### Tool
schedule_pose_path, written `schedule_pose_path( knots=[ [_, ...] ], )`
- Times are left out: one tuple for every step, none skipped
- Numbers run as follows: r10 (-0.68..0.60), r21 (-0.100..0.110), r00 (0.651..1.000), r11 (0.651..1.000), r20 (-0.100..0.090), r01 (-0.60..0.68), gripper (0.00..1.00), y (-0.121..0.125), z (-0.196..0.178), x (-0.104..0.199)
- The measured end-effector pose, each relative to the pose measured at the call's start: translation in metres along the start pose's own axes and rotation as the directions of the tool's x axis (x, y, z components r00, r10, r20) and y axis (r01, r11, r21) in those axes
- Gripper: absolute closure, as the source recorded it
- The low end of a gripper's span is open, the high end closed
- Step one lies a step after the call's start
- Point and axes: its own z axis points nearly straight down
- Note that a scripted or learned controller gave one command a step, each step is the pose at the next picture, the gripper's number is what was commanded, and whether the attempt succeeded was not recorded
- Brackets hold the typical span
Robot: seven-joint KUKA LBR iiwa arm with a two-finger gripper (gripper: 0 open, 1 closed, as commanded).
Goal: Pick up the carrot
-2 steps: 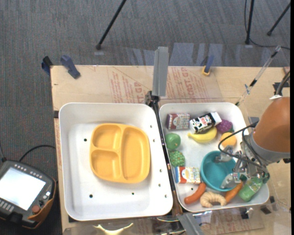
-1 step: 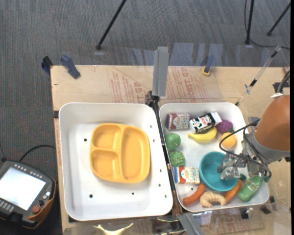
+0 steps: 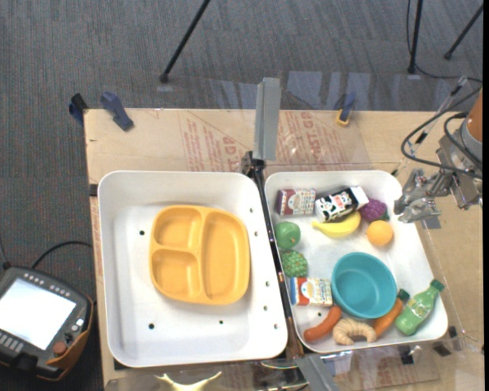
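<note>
Carrot [image 3: 386, 319] lies at the right bin's [image 3: 430, 261] front, wedged between teal bowl [image 3: 363, 285], croissant [image 3: 354, 330] and green bottle [image 3: 418, 307]. Likely light, rigid, slick plastic; pinch across the exposed middle. Gripper [image 3: 421, 206] hovers at the bin's right rim; jaws' state: can't tell.

look: carrot [image 3: 389, 317], orange, slim, dark green tip at its far right end
pose: lying flat, slanted
place: right bin, near right part
neighbours: touching the teal bowl's near right rim, just left of the green bottle
</note>
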Motion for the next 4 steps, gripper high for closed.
schedule_pose_path(
  knots=[
    [0.042, 0.0, 0.999, 0.999, -0.002, -0.042, 1.0, 0.004, -0.246, 0.051],
    [0.002, -0.01, 1.0, 1.0, -0.025, -0.002, 1.0, 0.007, -0.098, 0.109],
    [-0.073, -0.011, 0.997, 0.997, -0.021, 0.073, 1.0, 0.004, -0.036, 0.074],
    [-0.05, -0.012, 0.998, 0.999, -0.024, 0.05, 1.0, 0.009, 0.051, 0.108]
  ],
)
